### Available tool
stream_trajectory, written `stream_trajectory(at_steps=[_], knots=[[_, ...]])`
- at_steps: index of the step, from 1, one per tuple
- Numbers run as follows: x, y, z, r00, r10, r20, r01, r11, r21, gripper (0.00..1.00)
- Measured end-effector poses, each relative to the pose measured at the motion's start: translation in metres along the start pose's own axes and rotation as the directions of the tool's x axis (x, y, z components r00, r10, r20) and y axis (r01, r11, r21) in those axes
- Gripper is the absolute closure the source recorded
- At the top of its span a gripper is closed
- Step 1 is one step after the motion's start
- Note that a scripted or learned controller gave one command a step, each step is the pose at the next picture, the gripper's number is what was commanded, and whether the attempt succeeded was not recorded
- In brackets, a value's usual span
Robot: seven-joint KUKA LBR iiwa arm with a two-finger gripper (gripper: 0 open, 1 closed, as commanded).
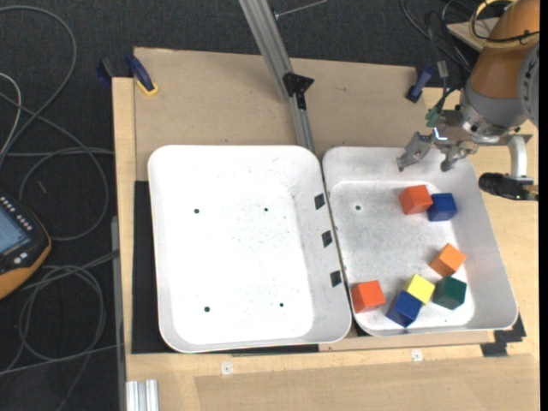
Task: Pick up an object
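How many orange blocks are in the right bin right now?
3. One orange block sits near the far end beside a blue block, one by the right wall, one at the near left corner. None looks hidden.

bins (231, 157) 2; orange blocks (415, 199) 3; blue blocks (442, 206) 2; yellow block (419, 288) 1; green block (449, 293) 1

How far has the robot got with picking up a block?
Nothing looks picked up so far: the pincer hangs open over the right bin's back edge with nothing between its fingers. The red block and blue block lie closest. It must go down, grab one and lift.
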State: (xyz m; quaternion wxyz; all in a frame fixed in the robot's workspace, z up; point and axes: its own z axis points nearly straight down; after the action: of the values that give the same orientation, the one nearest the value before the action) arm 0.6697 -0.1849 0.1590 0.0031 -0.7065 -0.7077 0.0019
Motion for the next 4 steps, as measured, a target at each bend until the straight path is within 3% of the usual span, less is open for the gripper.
stream_trajectory(at_steps=[1,2,3,4], knots=[[0.001,-0.001,0.053,1.0,0.0,0.0,0.0,1.0,0.0,0.0],[0.001,0.002,0.037,1.0,-0.001,0.002,0.001,1.0,-0.01,1.0],[0.003,0.003,-0.029,1.0,0.0,0.004,0.0,1.0,-0.017,1.0],[0.003,0.004,-0.064,1.0,0.001,0.003,-0.001,1.0,-0.014,1.0]])
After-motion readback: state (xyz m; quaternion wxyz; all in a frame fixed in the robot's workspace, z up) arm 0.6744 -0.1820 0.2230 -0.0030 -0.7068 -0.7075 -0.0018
